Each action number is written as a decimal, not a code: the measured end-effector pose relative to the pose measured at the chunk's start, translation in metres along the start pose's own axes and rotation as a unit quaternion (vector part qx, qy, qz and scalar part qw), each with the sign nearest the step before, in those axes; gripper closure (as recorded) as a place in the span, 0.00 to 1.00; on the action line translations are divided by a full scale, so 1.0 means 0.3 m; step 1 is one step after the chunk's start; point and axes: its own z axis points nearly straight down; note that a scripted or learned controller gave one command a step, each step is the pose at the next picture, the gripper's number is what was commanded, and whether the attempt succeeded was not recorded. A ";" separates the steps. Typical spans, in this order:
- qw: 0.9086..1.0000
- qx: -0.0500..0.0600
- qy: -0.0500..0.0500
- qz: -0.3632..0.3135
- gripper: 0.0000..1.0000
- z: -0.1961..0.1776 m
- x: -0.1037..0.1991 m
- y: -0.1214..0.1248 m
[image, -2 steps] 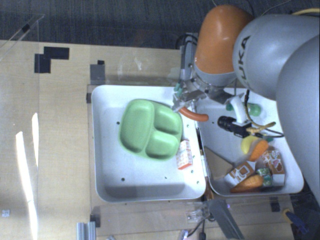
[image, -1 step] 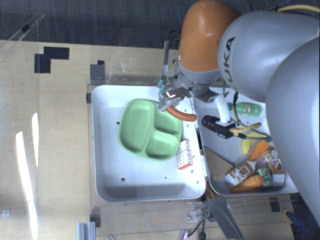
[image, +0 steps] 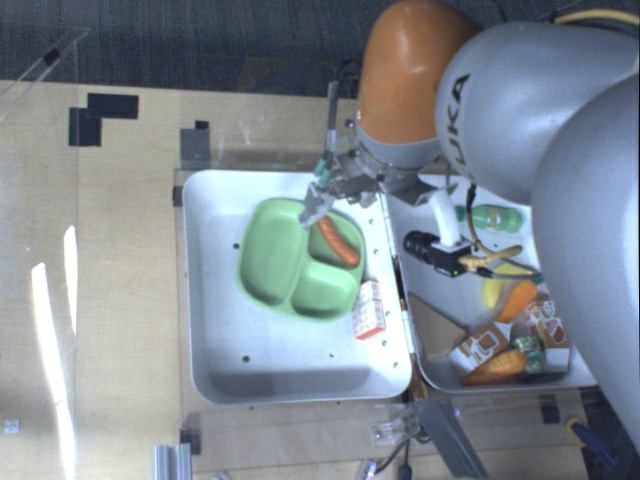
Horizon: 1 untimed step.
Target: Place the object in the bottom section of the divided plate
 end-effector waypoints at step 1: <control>0.998 0.000 0.001 -0.070 0.00 0.456 0.031 0.230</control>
